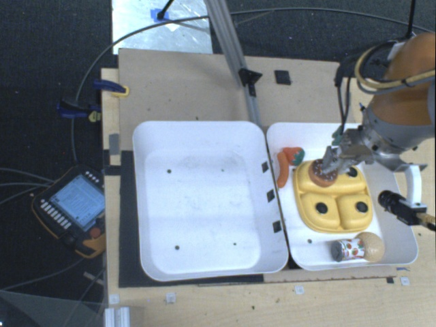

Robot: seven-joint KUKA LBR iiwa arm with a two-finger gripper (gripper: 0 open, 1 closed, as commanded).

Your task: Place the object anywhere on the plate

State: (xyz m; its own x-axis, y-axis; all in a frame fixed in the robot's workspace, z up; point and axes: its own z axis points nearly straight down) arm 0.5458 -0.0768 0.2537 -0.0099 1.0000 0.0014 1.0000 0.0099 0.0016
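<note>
My tool (330, 162) sits over the small round brown-and-pink object (320, 174) on the yellow sectioned plastic plate (334, 203); its grip I cannot tell. The object looks light, rigid; grasp its rim.

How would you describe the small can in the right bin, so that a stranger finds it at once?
Look in the right bin, below the yellow plate, near the front wall. The can lies on its side there, beside a beige egg-shaped thing. It alone has a grey metal end and a red-and-white label.

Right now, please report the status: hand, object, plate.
Hand low over yellow plate. Round brown object on plate's upper-left compartment, under hand. Carrot beside plate.
</note>
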